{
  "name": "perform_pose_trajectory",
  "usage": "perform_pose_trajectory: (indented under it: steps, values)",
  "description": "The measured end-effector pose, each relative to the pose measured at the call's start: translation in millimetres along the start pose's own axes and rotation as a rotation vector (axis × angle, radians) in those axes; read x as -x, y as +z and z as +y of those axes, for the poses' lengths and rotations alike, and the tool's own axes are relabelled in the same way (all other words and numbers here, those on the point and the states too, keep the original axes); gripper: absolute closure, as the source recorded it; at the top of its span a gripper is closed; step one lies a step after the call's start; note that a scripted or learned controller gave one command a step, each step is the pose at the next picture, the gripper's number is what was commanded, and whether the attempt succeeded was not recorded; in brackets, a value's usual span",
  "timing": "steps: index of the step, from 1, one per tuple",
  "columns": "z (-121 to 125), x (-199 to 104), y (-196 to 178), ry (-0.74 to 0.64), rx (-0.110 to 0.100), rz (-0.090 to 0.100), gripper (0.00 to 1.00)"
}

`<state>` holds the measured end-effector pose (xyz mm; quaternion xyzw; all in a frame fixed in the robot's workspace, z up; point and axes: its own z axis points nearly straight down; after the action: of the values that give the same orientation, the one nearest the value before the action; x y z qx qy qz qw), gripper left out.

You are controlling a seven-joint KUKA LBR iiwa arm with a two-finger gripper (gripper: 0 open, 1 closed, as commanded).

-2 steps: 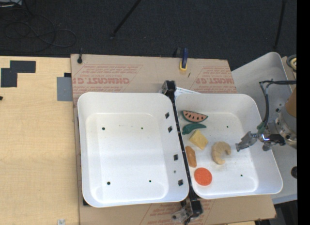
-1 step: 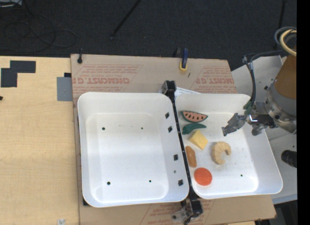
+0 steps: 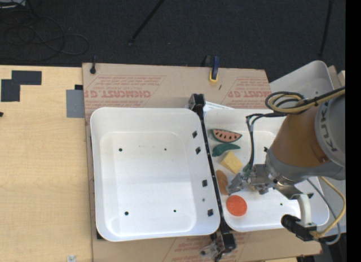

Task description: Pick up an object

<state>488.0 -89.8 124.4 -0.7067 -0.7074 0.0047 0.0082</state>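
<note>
The right bin holds several toy foods along its left side: a watermelon slice, a green piece, a yellow wedge, a brown piece and a round orange-red piece. My gripper hangs low over this bin, just right of the brown piece and above the orange-red one, below the yellow wedge. Nothing shows between its tips. The arm's grey and orange wrist covers the bin's right half.
The left bin lies beside it, parted by a black divider bar. Both bins rest on a cardboard sheet on the wooden bench. Cables loop over the wrist, and a blue-yellow clamp sits at the cardboard's far edge.
</note>
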Motion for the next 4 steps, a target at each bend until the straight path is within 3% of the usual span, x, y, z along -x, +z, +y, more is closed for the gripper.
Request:
perform_pose_trajectory:
  steps: [1, 2, 3, 4]
  values:
    - [46, 10, 37, 0.004, 0.019, -0.010, 0.00]
    - [44, 10, 36, 0.006, 0.018, -0.008, 0.00]
    - [85, 79, 34, 0.004, 0.019, -0.009, 0.00]
    - [83, 77, 25, 0.003, 0.014, -0.003, 1.00]
